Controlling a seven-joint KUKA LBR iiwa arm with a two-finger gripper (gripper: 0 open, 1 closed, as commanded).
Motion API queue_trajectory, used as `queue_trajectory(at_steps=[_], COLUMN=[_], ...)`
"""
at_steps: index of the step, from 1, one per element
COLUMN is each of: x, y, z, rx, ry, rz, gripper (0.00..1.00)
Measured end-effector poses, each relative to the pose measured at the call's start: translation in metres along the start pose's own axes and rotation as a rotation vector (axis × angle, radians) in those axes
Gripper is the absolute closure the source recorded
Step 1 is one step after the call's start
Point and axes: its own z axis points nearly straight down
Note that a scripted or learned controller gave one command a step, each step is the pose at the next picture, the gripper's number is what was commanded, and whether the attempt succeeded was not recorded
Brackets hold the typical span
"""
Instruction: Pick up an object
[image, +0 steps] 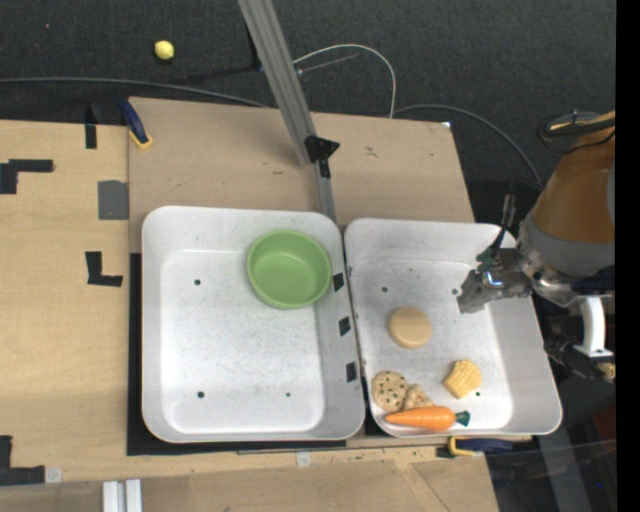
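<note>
Two shallow white bins sit side by side on the surface (400, 160), a tan board over a dark base. The left bin (180, 330) holds a green bowl (289, 268), upright, in its upper right part near the wall shared with the other bin. The right bin (520, 400) holds four small things. A round tan bun-like piece (409, 327) lies near the bin's middle. Below and to its right lies a yellow, ridged piece (462, 378). In the lower left corner sits a brown speckled cookie (388, 386), with a second pale biscuit just beside it, and an orange carrot (425, 419) with a green tip lies flat along the bin's lower wall, just below the cookie.

The grey arm (575, 215) reaches in from the right, its orange band high at the edge of the view. Its jaws (478, 292) hang over the upper right part of the right bin, up and to the right of the bun-like piece and apart from it. Nothing shows between the fingers; whether they are spread or closed I cannot tell from this angle.

A grey metal bar (285, 80) runs down at a slant from the top toward the gap between the bins. A small yellow ball (164, 49) lies on the dark floor beyond the surface, well apart from everything else
</note>
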Motion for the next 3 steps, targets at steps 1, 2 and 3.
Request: queue_trajectory(at_steps=[1,2,3], x=[0.000,0.052,0.101], y=[0.000,0.017,0.018], z=[-0.009,-0.010,-0.001], rx=[0.005,0.006,0.008], ry=[0.001,0.003,0.003], rz=[0.001,-0.005,-0.004], gripper=[1.00,1.00,1.00])
